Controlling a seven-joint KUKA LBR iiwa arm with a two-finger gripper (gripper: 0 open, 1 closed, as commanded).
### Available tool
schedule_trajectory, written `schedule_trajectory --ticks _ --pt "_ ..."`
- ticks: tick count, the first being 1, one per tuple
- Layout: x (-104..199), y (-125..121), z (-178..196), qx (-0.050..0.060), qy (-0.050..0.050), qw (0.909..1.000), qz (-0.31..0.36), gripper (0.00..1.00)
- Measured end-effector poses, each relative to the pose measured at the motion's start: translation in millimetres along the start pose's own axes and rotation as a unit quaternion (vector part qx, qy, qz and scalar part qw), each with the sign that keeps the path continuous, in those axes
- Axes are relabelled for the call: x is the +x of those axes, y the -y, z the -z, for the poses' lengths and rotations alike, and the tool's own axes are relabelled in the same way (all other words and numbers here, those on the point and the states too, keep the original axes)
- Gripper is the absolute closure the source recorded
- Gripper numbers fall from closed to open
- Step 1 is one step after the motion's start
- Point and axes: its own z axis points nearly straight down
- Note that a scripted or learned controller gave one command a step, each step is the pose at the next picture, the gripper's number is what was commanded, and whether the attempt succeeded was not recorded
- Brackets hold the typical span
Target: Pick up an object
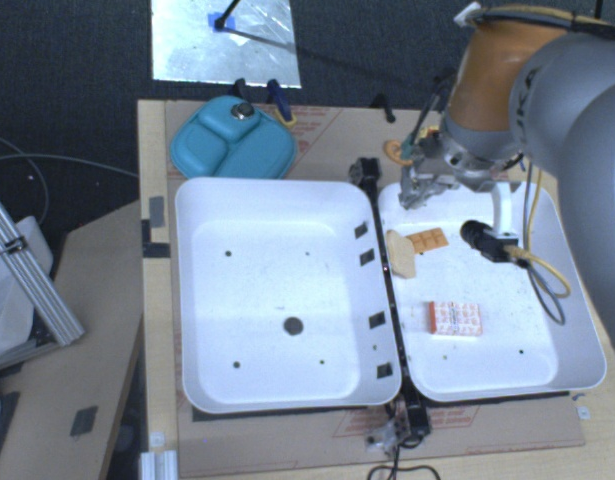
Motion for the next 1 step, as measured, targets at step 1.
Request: schedule_trajectory --ticks 1 --pt "6.3 51.1 -12.5 0.005 0.000 1.0000 -0.003 1.00"
